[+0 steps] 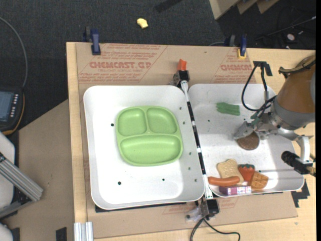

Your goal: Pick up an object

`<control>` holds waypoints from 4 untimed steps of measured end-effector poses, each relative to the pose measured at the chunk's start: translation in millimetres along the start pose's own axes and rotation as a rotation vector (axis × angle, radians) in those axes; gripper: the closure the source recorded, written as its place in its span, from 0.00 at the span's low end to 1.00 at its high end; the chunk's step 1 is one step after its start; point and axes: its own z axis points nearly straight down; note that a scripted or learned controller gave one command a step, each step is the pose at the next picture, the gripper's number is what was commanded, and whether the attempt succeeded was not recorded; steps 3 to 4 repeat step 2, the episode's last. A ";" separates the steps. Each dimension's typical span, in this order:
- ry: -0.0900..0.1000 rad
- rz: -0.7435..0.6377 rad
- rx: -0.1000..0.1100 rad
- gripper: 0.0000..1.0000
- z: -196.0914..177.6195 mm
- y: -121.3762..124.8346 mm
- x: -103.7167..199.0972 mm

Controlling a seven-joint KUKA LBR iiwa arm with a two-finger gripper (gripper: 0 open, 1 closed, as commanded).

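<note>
In the right bin point(210, 97), my gripper point(249, 133) hangs low, right over a brown round piece point(248, 143) and touching or nearly touching its top edge. A flat green piece point(228, 108) lies up and to the left of the gripper. Along the bin's front edge sit a slice of toast point(228, 168), a sausage point(223, 181), a red pepper piece point(246, 173), an orange cracker point(259, 180) and a pink bar point(235, 190). The arm's grey body and orange band point(296, 97) reach in from the right and cover the bin's right side.
The left bin point(100, 134) holds a green divided plate point(148, 135). A black cable point(249, 87) loops from the arm over the right bin's back. Clamps point(94, 40) point(242, 46) stand on the bench's far edge. A black divider strip point(193, 129) runs between the bins.
</note>
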 end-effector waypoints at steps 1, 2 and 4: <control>-0.001 -0.001 -0.004 1.00 -11.4 1.4 0.7; 0.002 -0.010 -0.005 1.00 0.2 80.1 76.4; 0.002 -0.010 -0.005 1.00 0.2 80.1 76.4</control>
